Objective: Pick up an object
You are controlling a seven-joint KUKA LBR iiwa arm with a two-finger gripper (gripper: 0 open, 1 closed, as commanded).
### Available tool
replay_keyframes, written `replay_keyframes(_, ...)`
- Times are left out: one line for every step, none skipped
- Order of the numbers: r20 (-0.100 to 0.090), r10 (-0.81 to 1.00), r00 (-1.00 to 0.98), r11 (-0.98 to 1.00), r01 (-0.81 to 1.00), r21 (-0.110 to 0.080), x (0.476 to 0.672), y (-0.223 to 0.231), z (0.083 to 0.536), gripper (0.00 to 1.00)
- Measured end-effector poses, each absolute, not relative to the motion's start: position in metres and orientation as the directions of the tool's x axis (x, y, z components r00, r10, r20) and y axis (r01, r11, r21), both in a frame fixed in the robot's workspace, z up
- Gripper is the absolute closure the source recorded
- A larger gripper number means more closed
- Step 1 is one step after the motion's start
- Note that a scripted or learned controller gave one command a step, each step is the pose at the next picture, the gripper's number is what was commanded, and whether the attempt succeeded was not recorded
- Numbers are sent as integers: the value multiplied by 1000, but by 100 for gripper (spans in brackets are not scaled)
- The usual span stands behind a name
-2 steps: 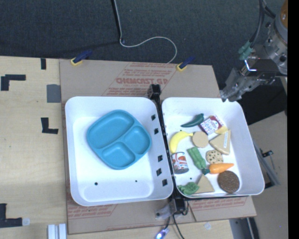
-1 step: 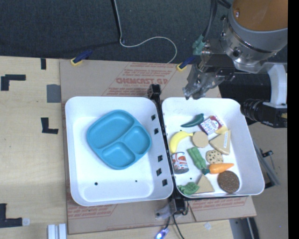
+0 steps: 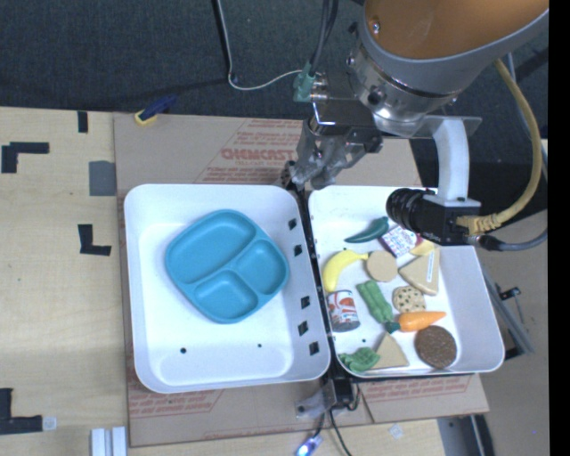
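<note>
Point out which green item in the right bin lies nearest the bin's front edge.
The leafy green piece, beside the tan wedge. The dark green pepper sits near the back, and the long green vegetable lies mid-bin.

bench point(image 3: 53, 267) | cardboard sheet point(image 3: 214, 147) on it | two white bins point(image 3: 147, 267) on cardboard, side by side

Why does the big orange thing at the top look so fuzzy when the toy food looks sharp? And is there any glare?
In the camera view, the arm's orange band sits close to the lens, so it blurs; the banana and carrot lie in focus. Lighting is even and soft; the left bin is bright white but not washed out, and the blue divided plate casts only a faint shadow.
</note>
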State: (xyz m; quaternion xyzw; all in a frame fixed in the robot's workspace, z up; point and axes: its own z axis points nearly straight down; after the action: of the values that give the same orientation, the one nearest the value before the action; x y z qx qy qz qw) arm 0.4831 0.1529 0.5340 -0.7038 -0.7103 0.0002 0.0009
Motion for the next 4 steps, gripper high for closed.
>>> replay_keyframes(-6, 1000, 4, -4, 1000, -20, 481, 96, 333, 100)
replay_keyframes(2, 1000, 0, 0, 1000, 13, 485, 76, 459, 100)
replay_keyframes(2, 1000, -6, 6, 1000, 7, 484, 119, 525, 100)
replay_keyframes(1, 1000, -9, 9, 1000, 0, 483, 192, 535, 100)
